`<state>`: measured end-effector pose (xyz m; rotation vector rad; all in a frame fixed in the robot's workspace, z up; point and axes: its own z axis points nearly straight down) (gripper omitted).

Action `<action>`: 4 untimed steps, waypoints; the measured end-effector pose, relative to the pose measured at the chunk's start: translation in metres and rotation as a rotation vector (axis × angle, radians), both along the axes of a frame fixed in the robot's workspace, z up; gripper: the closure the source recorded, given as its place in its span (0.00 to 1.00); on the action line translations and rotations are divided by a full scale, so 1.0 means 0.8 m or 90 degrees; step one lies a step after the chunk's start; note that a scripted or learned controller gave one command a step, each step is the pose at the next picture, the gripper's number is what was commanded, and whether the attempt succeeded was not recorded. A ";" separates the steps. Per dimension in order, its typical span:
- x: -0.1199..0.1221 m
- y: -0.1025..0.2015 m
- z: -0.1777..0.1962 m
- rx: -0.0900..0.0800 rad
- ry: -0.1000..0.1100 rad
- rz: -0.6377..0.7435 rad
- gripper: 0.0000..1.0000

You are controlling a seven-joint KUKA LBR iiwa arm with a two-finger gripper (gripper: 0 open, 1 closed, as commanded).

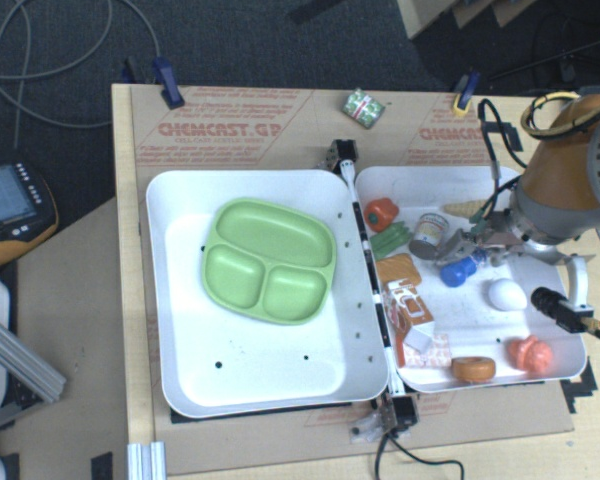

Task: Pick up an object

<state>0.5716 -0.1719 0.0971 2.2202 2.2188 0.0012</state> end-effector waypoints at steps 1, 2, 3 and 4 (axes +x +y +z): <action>-0.014 0.064 -0.015 0.002 0.001 0.001 0.00; -0.033 0.081 -0.014 0.000 0.000 0.000 0.00; 0.012 0.092 -0.015 0.001 0.000 0.001 0.00; -0.015 0.096 -0.015 0.001 0.001 0.000 0.00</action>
